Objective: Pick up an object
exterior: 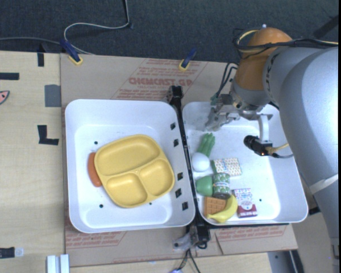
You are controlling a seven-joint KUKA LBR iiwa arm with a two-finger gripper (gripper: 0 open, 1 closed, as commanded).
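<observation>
camera view: a grey kuka arm with an orange band [261, 61] reaches in from the right over two shallow white plastic bins on a cardboard-covered bench.
claw: the two-finger gripper [216, 118] hangs above the far end of the right white bin [284, 198], near the divider; whether it is parted or closed cannot be told, and nothing is seen held.
nearest thing: a small green cylindrical toy vegetable [206, 144] lies just beside the claw, toward the near end of the bin, long axis running roughly far to near.
the rest of the pile: a white egg-shaped ball [200, 163], a round green toy [204, 184], a patterned small packet [227, 165], a yellow toy banana [226, 209] and a red-and-white carton [245, 201] crowd the bin's left and near side.
left bin: a yellow three-compartment plastic tray [133, 169] partly covers an orange oblong toy [94, 169].
judgement: a short drop toward the near side likely meets the green piece first; tight neighbours may spoil the grasp.
</observation>
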